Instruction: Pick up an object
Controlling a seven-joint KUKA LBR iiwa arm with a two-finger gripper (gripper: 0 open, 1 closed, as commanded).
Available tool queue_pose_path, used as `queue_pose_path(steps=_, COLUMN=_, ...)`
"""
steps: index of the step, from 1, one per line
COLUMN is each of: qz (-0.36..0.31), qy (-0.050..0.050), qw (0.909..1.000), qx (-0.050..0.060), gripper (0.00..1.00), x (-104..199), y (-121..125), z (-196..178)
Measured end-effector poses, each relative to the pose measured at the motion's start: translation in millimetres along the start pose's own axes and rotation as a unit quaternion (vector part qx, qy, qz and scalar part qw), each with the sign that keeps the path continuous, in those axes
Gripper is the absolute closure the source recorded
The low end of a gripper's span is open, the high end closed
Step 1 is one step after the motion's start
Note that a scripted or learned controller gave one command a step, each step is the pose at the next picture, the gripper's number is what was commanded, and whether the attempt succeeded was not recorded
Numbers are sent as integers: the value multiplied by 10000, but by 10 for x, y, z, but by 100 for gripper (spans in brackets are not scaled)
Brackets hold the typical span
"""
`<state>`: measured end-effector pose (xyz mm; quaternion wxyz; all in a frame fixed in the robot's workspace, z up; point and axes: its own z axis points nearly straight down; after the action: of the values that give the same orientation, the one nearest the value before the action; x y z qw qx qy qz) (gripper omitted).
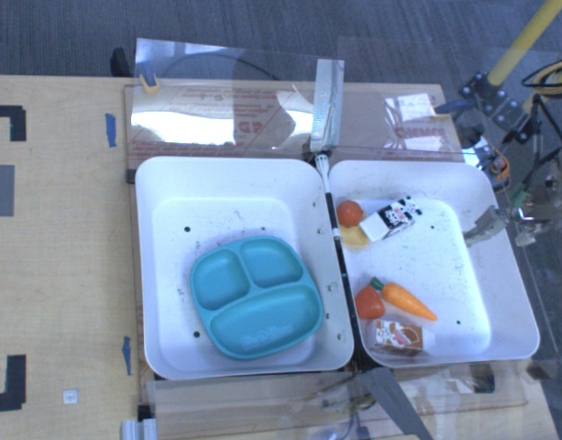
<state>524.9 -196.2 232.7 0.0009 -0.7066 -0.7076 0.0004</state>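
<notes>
The right bin [464, 333] holds several small items. At its far left lie a red-orange ball [350, 213], a yellow piece [355, 236] and a black-and-white carton [397, 216]. Nearer the front are an orange carrot [408, 301], a red toy vegetable [369, 302] and a brown-and-white packet [396, 336]. My gripper [485, 225] sits low at the right bin's right rim, apart from all of these and well to the right of the carton. Nothing shows in its grasp.
A blue divided plate [255, 296] fills the middle of the left bin [161, 246]. A clear plastic sheet and a metal strip [326, 108] stand behind the bins. A yellow pole [535, 27] and cables crowd the far right.
</notes>
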Motion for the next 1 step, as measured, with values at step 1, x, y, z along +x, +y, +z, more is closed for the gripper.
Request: queue_pose_path(steps=1, qz=-2408, qy=15, qw=9706, qx=21, gripper=0, x=982, y=62, z=1017)
